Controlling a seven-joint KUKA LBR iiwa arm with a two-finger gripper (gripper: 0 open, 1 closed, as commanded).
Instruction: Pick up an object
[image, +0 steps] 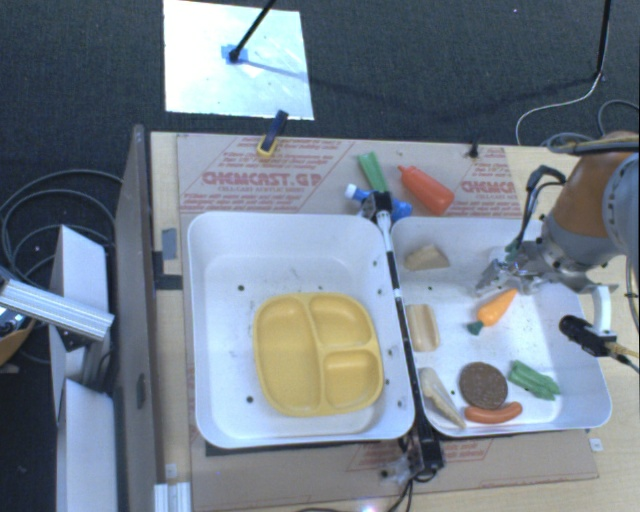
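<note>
My gripper (503, 273) hangs low over the right bin (596, 400), at its upper right part. Just below and left of it lies an orange toy carrot (496, 308) with a green tip, very close to the gripper; I cannot tell whether they touch. Spread around the same bin are a pale bread wedge (427, 258), a tan bun (423, 327), a cream slice (438, 395), a round brown patty (483, 384), a green pepper piece (533, 379) and a red sausage (492, 412).
The left bin (225, 260) holds a yellow divided plate (318, 352). Behind the bins on the cardboard lie a red bottle (425, 189), a green stick (372, 172) and a blue piece (400, 210). The arm's black cable part (590, 337) juts over the right bin's right side.
</note>
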